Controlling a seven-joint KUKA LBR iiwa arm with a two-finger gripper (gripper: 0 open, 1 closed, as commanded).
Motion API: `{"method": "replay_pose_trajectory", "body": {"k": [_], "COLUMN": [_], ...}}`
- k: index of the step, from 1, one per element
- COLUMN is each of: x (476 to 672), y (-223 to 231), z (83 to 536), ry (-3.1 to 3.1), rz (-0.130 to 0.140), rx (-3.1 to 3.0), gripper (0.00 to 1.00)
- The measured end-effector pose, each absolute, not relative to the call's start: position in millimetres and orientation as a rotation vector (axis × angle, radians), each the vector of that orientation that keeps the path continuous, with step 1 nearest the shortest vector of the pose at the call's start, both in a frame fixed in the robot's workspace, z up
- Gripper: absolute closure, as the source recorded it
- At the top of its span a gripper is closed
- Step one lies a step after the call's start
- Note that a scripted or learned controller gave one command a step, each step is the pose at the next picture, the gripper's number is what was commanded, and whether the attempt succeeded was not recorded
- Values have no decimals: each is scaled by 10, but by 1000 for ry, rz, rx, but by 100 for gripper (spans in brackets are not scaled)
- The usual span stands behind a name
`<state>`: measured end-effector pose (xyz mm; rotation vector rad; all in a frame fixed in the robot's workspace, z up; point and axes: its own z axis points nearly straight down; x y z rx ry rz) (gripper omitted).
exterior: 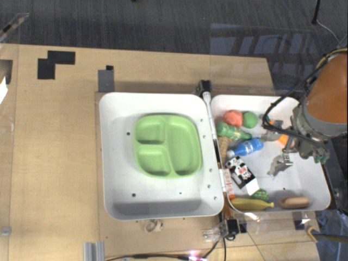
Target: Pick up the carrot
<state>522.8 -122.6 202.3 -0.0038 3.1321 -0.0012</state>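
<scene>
now | pincer (278,166) slightly apart, holding nothing | over right bin (321,192) floor | carrot (283,140) just beside

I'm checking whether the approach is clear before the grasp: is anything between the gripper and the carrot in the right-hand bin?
Nothing visible separates them. The gripper hangs over bare bin floor in the right bin, and the carrot lies just beyond it, partly tucked under the arm's wrist and black cables. The blue bottle lies off to the side.
</scene>
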Motion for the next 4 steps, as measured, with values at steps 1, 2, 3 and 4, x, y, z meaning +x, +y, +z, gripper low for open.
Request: {"method": "replay_pose_trajectory", "body": {"k": [1, 2, 3, 4], "x": [5365, 5089, 5073, 5544], "y": [-2093, -2055, -1866, -2058], "z": [1112, 897, 901, 895], "ry": [3138, 3080, 3118, 3096], "rz": [-2, -9, -7, -2], "rx": [-114, -529, 203, 437], "gripper": [0, 0, 0, 0]}}
